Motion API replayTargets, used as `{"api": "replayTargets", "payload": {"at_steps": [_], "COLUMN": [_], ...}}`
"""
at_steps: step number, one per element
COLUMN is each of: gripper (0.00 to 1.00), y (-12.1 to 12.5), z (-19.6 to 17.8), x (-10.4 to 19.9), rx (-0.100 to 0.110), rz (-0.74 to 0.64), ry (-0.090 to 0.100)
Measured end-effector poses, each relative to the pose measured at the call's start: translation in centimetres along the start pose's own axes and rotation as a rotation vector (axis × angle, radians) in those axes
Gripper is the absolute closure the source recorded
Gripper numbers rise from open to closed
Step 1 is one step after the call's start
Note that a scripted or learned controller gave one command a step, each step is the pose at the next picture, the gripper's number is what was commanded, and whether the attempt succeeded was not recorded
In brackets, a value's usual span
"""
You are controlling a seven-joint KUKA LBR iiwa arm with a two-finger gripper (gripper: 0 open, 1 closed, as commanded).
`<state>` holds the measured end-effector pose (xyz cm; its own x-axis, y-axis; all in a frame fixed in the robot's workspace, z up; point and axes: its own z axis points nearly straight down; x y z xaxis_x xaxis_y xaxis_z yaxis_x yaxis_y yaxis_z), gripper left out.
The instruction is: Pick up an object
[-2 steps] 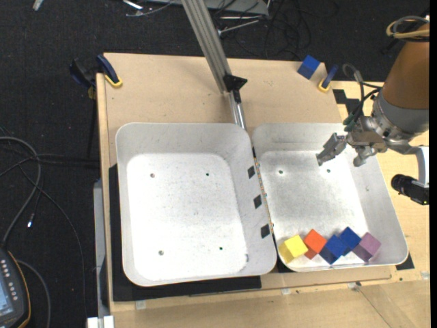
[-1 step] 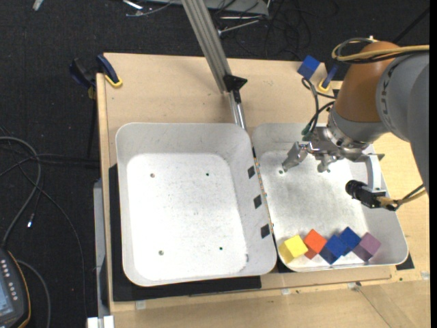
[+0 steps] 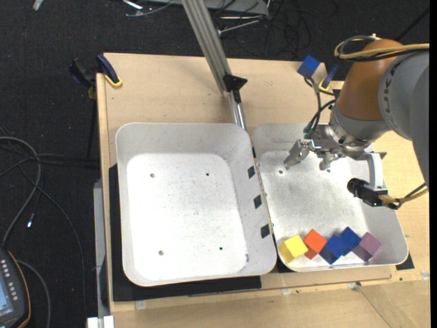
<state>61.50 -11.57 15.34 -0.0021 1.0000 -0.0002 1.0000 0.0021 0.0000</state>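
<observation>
I see the grey arm with the orange band [image 3: 372,80] reaching in from the right, bent down over the right-hand shallow white plastic bin [image 3: 300,193]. The two-finger metal gripper [image 3: 311,154] hangs over the upper part of that bin, near its back wall. Its fingers stand apart, spread open, one grey finger [image 3: 295,156] angled out to the left and the other nearer the wrist. I see nothing between them; the gap shows only bare bin floor.

The candidate objects lie in a row along the front wall of the same bin, well apart from the fingers. From left to right I log: a small yellow cube [image 3: 294,247], a small orange cube [image 3: 315,242], a blue block [image 3: 340,244] and a pale purple cube [image 3: 367,246]. The yellow and orange cubes touch, the orange sits against the blue block, and the purple cube is just beside the blue. All four rest on the bin floor, none lifted. The speckled stretch of floor between the row and the fingertips is open.

The left-hand white plastic bin [image 3: 136,142] sits edge to edge with the right one on the tan wooden bench [image 3: 171,74]. A black cylindrical fitting [image 3: 363,192] on a cable hangs below the wrist, over the right bin's right side. A small blue block [image 3: 309,65] lies on the bench top beyond the bins, behind the arm.
</observation>
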Motion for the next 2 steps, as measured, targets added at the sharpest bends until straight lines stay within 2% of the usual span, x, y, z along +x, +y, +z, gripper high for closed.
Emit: {"api": "replayTargets", "payload": {"at_steps": [1, 2], "gripper": [0.00, 0.00], "y": [0.0, 6.1], "z": [-5.3, -17.2], "x": [2.9, 1.8], "rx": [-0.006, -0.012], "rz": [-0.004, -0.003], "ry": [0.000, -0.003]}}
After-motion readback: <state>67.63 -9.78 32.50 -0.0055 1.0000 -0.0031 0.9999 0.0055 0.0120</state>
